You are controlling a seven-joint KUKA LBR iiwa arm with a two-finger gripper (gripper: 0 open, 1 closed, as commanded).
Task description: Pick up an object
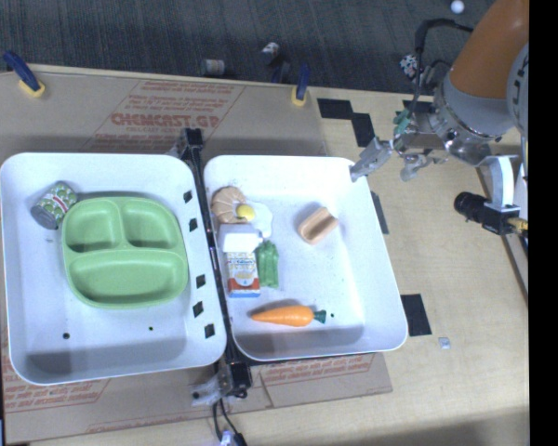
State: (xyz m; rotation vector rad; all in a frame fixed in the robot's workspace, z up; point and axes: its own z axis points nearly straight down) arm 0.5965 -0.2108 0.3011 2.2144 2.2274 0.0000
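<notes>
Beside right bin (377,277) rim, gripper (365,163): grip state unclear; carrot (284,316), carton (243,266) inside.

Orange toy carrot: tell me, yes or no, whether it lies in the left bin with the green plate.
No, the orange toy carrot lies near the front of the right white bin, while the green divided plate sits in the left white bin.

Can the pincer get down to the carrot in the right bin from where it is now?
Probably yes. The carrot lies alone near the front wall of the right bin, nothing over it, and the pincer hangs above that bin's far corner.
</notes>
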